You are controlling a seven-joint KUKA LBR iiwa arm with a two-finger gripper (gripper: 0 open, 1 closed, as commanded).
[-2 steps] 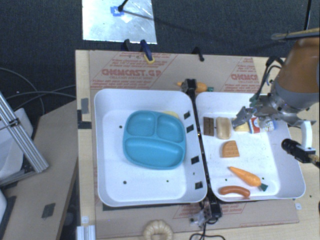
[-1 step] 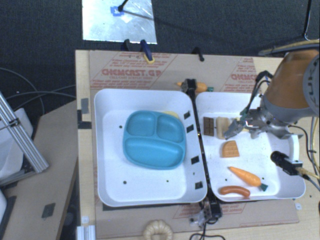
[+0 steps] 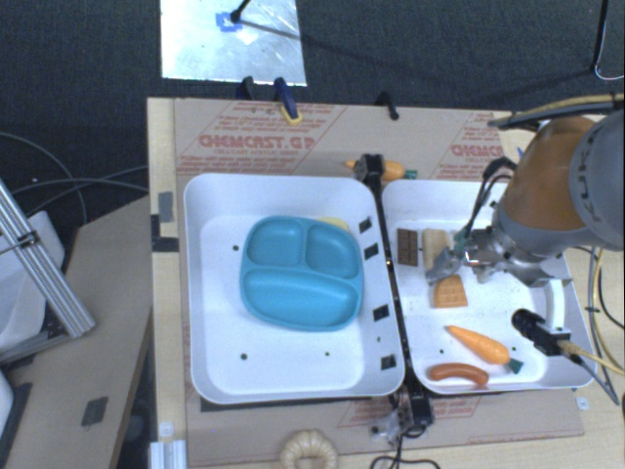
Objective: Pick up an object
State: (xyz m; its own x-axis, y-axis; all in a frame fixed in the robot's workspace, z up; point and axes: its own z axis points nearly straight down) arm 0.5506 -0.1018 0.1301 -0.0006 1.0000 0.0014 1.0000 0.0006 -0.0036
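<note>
Two white bins sit side by side on the desk. Left bin (image 3: pixel 210 360) holds a blue divided plate (image 3: pixel 301 272). In the right bin (image 3: pixel 420 198), the gripper (image 3: pixel 451 265) hangs over a tan cracker (image 3: pixel 449 293), beside a brown block (image 3: pixel 407 246); whether its fingers are released or clenched cannot be told. A carrot (image 3: pixel 479 344) and sausage (image 3: pixel 457 373) lie near the bin's front edge.

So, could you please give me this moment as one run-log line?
gripper above cracker, right bin | nothing seen held | carrot, sausage nearer the front | blue tray in left bin
</note>
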